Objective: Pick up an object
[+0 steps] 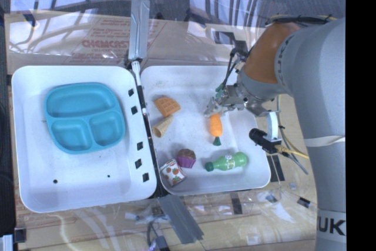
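Note:
In the right bin, my gripper hangs low just above the top end of an orange toy carrot, which lies on the bin floor with its green tip pointing to the front. Around it lie an orange waffle piece, an ice cream cone, a purple-and-brown cupcake, a strawberry-print can and a green bottle on its side. Nothing shows lifted off the floor.
The left bin bears a blue divided plate. A ridge with black clips separates the two bins. The grey arm covers the right bin's right edge, with cables beside it.

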`<state>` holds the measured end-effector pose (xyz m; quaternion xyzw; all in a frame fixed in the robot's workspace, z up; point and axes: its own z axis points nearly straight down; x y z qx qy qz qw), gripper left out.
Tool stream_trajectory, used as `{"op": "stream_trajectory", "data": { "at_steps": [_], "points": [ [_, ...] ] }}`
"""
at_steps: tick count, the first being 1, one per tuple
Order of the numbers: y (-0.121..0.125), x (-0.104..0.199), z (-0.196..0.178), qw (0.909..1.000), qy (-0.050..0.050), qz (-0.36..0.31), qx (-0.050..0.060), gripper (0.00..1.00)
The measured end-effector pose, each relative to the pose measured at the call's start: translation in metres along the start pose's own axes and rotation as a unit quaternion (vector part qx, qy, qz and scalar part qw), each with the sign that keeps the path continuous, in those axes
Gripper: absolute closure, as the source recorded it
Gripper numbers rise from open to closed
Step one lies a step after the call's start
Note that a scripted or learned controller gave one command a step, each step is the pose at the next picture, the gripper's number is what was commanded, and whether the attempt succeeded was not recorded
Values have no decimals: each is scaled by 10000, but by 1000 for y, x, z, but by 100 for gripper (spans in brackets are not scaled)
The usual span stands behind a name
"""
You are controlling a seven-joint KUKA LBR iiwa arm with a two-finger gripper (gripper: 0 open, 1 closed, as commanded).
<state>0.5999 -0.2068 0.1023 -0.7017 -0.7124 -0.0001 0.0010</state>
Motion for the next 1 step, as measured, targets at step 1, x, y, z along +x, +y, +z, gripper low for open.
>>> {"op": "stream_trajectory", "data": {
  "at_steps": [1],
  "points": [
    [19,56,-144,10000,-11,22,-52,100]
  ]
}}
